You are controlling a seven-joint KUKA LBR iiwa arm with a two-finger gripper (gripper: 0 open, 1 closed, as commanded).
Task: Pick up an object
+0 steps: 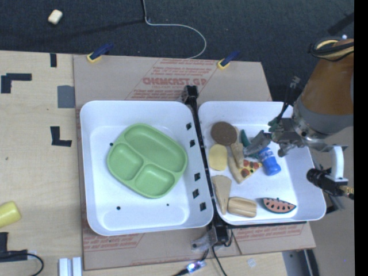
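The right white bin (301, 180) holds several toy foods. A brown disc (223, 133) and a yellow piece (217, 157) lie by its left wall. A pizza slice (244, 168) and a blue object (271, 165) sit mid-bin. A tan wedge (222, 187), a bread roll (242, 206) and a watermelon slice (278, 205) lie along the front. My gripper (257, 145) hangs low over the middle of this bin, just above the blue object and the pizza slice, next to a small dark green piece (244, 137). I see nothing held in it.
The left white bin (98, 154) holds a green divided plate (147, 160). The grey arm with its orange band (328, 91) enters over the right bin's right edge. A yellow object (8, 213) lies at the bench's far left, and a cable (172, 22) runs behind the bins.
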